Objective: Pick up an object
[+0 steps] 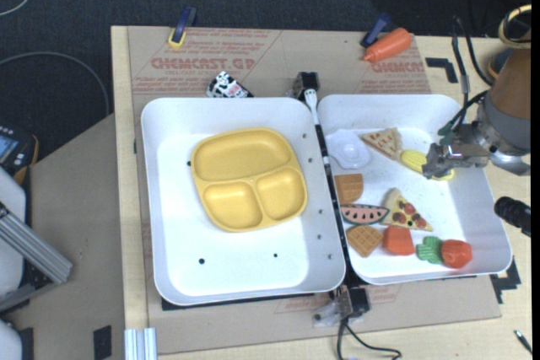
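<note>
The bench (126, 181) carried two shallow white bins side by side, so that one could serve as a source and the other as a destination. The left bin (169, 257) held a yellow divided plate (247, 178), its three compartments bare, which suggests it was set there to receive things. The right bin (485, 215) held the toy food, spread loosely so each piece could be reached singly: a sandwich wedge (384, 142), a clear cup-like piece (348, 153), a brown toast slice (348, 185), a watermelon slice (363, 213), a pizza slice (408, 213), a waffle piece (364, 241), an orange-red block (398, 240), a green vegetable (430, 249) and a tomato (456, 253).

The grey arm (506, 110) reached in from the right, and its gripper (439, 167) sat low over a small yellow piece (414, 161), probably a banana or corn, touching or just beside it. That piece looked like the chosen target. Whether the claw was apart or closed could not be told, since the wrist hid its tips, and no object was visibly held.
</note>
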